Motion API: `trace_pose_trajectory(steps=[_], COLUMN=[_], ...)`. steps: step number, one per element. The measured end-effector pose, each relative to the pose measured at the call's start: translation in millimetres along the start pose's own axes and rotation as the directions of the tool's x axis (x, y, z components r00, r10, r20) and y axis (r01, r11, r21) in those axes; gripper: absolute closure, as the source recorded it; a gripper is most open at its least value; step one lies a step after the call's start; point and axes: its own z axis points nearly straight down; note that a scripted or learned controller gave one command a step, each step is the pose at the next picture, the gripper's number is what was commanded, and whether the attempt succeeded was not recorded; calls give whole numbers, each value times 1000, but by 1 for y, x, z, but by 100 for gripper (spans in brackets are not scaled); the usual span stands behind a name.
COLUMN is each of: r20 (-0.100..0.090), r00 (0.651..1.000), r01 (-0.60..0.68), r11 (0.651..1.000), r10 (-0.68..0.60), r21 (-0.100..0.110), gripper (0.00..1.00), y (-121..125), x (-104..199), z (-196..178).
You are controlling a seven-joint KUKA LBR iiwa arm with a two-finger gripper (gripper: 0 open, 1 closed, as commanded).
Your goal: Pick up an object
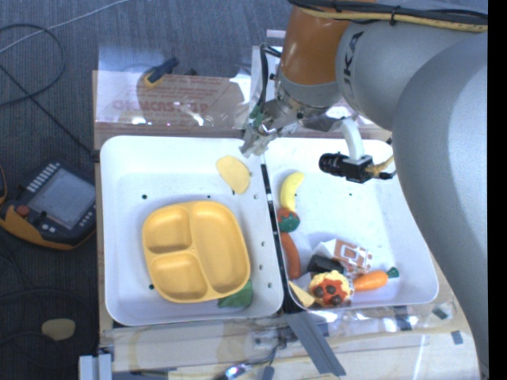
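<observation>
Your gripper (255, 137) hangs over the back rim where the two white bins meet, and I cannot tell from this view if its jaws are spread or pressed together; nothing is visible between them. Just in front of it, in the left bin (119, 176), you see a pale yellow chip (234, 172) lying flat; its long axis runs from back-left to front-right. It lies near the gripper, but I cannot tell if they touch. The yellow divided plate (194, 250) sits in the middle of that bin, with a green piece (237, 296) at its front corner. In the right bin (408, 244) a banana (291, 190) points towards the back, and a carrot (371, 280) lies with its leafy end to the right.
</observation>
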Motion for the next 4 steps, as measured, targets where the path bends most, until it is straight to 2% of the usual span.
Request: trace_pose_trajectory(steps=[1,2,3,4], r20=[0,-1,-4,-1], r00=[990,923,981,1000], r01=[140,385,194,28], r11=[990,923,981,1000], r10=[-140,-385,-194,-28], r21=[0,-1,-1,-1], gripper=[100,100,100,100], y=[11,5,-2,-23], x=[-30,-45,-21,23], z=[14,37,51,-100])
